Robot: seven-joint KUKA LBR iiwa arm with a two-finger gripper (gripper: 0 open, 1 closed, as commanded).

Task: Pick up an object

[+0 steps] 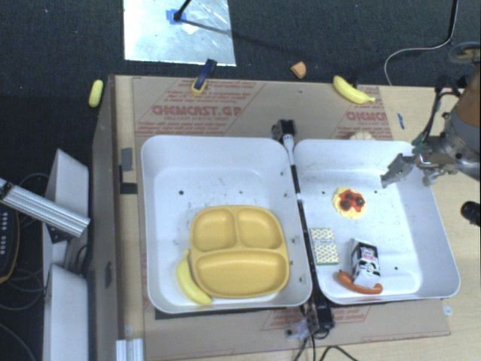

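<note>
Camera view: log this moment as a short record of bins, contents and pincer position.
left bin: yellow divided tray, banana at the tray's lower left
right bin: small pizza toy, patterned square packet, small carton, hot dog toy
pincer: over the right bin's upper right, nothing seen between its fingers
outside bins: a second banana on the bench

Even, bright overhead light, soft shadows inside the white bins (225,153), glare on the foil sheet (179,19), slightly soft focus.
</note>
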